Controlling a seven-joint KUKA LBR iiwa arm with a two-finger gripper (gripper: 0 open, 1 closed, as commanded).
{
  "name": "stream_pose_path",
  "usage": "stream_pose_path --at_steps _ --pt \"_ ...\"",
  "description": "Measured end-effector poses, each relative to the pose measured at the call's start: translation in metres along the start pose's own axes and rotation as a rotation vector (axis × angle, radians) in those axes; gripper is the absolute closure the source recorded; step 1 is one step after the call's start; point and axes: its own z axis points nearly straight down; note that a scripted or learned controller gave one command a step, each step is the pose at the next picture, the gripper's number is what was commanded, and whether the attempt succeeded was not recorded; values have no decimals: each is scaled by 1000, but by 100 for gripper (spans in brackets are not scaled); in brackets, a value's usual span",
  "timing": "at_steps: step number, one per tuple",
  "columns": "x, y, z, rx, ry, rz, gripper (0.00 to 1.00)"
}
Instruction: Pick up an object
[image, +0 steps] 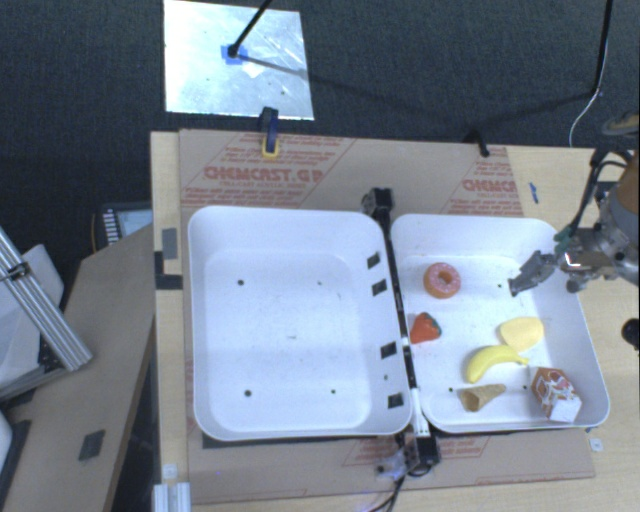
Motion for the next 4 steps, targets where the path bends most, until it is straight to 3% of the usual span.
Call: stream_pose_path --at_steps 1,2,3,4 --pt "-49 -25 36 2 -1 7 0" --pt "-54 -26 59 1 0 3 0" --pt "-53 -17 190 2 1 3 0" --pt "-54 -15 173 -3 -2 4 100"
